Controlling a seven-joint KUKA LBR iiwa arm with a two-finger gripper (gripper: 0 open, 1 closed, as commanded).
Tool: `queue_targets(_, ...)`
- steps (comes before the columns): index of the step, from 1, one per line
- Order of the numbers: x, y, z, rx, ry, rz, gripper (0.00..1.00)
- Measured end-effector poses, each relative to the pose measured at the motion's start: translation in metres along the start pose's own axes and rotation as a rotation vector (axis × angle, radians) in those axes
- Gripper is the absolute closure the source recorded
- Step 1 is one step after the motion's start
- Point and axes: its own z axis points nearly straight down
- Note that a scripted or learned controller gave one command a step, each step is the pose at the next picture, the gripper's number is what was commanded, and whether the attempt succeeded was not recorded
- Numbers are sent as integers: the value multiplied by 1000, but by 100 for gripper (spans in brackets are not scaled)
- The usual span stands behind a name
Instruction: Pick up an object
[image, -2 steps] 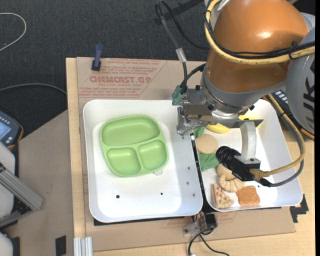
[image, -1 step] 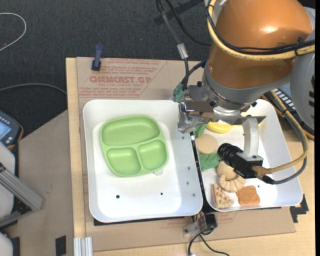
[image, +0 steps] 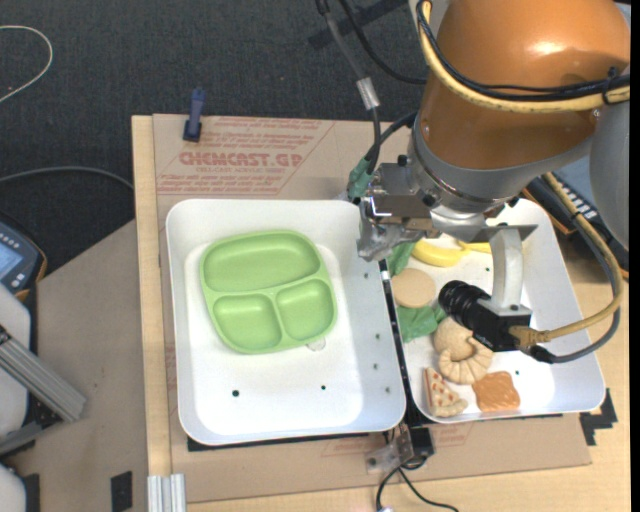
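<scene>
The pickable stuff is all being kept in the right bin (image: 560, 385), and it's toy food. A yellow banana (image: 440, 254) is being crowded at the far end. A round tan cookie-looking disc (image: 414, 290) is being propped on a green lettuce leaf (image: 420, 320). Nearer, a ridged tan croissant (image: 462, 352), a pizza slice (image: 443, 392) and an orange toast-like chunk (image: 497, 392) are being packed close together.

The gripper (image: 378, 240) is being hung over the wall between the two bins, at the far end, just left of the banana. Whether it's open or closed can't be told from here, and neither can whether anything is being held.

Both bins are being carried on a cardboard sheet (image: 240, 150) printed CHEMCAST, with a small blue clip (image: 193, 115) at its far left edge and dark carpet (image: 70, 120) all around.

The left bin (image: 270, 390) is being taken up by a green divided plate (image: 268, 290), sitting flat. The big orange-banded arm (image: 520, 90) is blocking the far part of the right bin, so part of the banana is being hidden.
</scene>
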Motion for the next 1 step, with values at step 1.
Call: queue_targets(1, 0, 1, -10, -2, 0, 0, 100)
